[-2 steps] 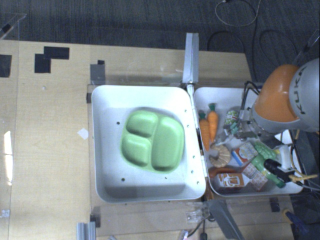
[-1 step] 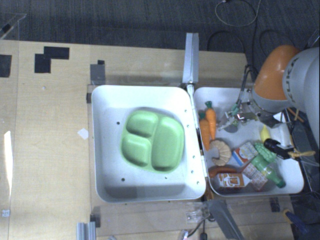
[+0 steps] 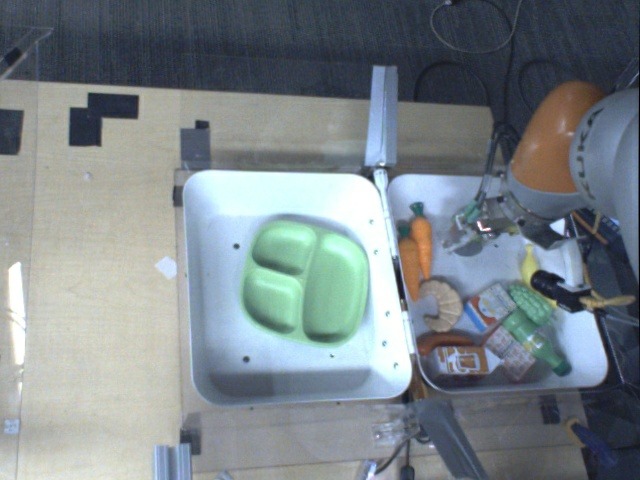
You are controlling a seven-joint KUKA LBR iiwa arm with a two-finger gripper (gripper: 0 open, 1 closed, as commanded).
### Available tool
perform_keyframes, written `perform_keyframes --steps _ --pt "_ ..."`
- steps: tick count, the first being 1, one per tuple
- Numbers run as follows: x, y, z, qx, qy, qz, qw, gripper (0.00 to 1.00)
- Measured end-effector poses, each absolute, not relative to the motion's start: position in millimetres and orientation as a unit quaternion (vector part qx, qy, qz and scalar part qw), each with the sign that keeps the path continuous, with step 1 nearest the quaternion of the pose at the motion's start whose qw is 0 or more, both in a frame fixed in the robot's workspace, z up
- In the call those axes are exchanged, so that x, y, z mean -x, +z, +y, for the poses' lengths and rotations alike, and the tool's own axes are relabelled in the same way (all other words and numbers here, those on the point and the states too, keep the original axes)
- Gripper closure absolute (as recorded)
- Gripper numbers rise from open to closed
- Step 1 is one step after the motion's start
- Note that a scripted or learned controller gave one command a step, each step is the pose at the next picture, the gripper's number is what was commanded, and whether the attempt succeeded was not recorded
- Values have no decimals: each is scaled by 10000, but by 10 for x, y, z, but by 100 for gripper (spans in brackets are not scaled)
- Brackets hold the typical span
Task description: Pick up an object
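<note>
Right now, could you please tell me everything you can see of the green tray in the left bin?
The green tray is a pale green, smooth, plastic-looking dish with rounded corners, split into three compartments: two smaller ones on the left and one larger on the right. It lies flat, face up and slightly rotated, near the middle of the left bin, resting on the bin's white floor. Its compartments hold nothing, and nothing else touches it.
</note>
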State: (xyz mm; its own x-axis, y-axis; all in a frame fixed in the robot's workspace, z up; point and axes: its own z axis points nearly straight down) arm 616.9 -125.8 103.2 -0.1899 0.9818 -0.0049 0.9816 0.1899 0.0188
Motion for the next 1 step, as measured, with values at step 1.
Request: perform_keyframes --steps 1 --pt "-6402 2417 -691 -7049 25 7093 29 100"
